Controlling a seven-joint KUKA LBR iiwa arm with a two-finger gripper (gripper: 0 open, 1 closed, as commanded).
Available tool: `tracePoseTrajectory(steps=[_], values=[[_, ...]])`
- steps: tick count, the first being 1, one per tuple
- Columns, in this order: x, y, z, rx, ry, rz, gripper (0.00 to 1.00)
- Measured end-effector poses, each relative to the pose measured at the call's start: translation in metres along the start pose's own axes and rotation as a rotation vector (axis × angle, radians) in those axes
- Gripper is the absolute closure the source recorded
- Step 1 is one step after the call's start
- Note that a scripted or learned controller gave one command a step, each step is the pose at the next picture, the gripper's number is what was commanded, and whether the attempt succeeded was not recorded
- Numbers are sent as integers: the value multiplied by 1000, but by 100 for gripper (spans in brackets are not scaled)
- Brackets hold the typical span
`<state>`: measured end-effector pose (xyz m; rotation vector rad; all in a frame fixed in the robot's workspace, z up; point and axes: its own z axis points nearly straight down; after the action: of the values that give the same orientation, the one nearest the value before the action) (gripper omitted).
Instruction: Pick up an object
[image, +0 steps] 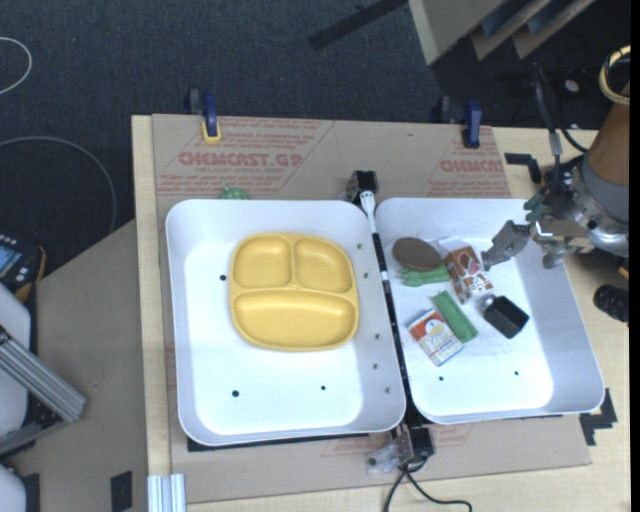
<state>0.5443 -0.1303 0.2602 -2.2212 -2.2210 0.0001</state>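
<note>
Jaws (527, 243) spread, holding nothing, over right bin (560, 385) beside red carton (466, 274), black block (506, 316), brown disc (417, 253).

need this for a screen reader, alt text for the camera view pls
A gripper hangs over the right white bin, near a brown oval item, red-and-white packets, a green stick and a black block. The left bin holds a yellow divided plate.

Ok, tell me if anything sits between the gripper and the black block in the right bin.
Nothing visible does. The gripper hangs over the right bin near its upper right, and the black block lies below it in the image, with bare white floor between. The red-and-white packet sits off to the left.
</note>
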Motion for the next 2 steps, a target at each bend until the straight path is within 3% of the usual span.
tracePoseTrajectory(steps=[1, 2], values=[[67, -32, -23, 2, 3, -8, 0], [63, -31, -32, -1, 0, -1, 100]])
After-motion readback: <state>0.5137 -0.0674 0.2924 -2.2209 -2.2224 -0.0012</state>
